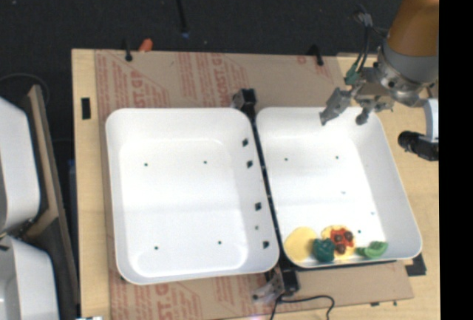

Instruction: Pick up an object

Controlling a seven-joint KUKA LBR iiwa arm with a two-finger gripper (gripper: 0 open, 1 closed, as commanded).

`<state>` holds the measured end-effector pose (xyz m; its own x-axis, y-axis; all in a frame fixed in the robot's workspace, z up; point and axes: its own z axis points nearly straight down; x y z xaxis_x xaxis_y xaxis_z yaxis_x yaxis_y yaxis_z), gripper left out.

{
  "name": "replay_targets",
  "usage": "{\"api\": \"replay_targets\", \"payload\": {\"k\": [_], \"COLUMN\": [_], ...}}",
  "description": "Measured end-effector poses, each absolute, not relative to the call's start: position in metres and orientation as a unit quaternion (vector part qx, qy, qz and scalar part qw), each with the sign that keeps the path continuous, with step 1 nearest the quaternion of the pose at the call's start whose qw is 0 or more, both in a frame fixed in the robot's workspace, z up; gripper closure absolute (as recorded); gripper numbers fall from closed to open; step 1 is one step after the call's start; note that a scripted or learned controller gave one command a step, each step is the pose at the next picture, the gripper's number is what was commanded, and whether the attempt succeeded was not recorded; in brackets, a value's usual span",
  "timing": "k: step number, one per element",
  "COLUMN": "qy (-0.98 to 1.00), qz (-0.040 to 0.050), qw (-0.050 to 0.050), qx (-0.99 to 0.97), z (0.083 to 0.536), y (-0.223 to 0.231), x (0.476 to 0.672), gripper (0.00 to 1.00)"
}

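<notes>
Fingers (344,114) spread open, holding nothing, well apart from the green toy (323,250) in the right bin's (384,163) near corner.

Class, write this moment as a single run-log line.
gripper: open, nothing held, over right bin far edge | small objects: near corner | pick: not begun

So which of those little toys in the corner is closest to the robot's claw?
The small green piece, at the right end of the cluster in the right bin. The gripper hovers far up the bin; the others lie further left.
</notes>
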<state>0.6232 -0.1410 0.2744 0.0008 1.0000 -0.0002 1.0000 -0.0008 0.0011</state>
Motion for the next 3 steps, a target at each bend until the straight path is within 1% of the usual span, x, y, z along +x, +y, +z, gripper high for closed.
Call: {"api": "replay_targets", "payload": {"k": [1,2,3], "qy": [0.707,0.707,0.707], "qz": [-0.0013,-0.0011,-0.0014], "qw": [-0.002,-0.001,-0.002], "qx": [0.707,0.707,0.707], "z": [0.217,0.174,0.112], "y": [-0.133,-0.139,-0.134], "x": [0.619,0.620,0.618], "gripper": [0.00,0.00,0.00]}}
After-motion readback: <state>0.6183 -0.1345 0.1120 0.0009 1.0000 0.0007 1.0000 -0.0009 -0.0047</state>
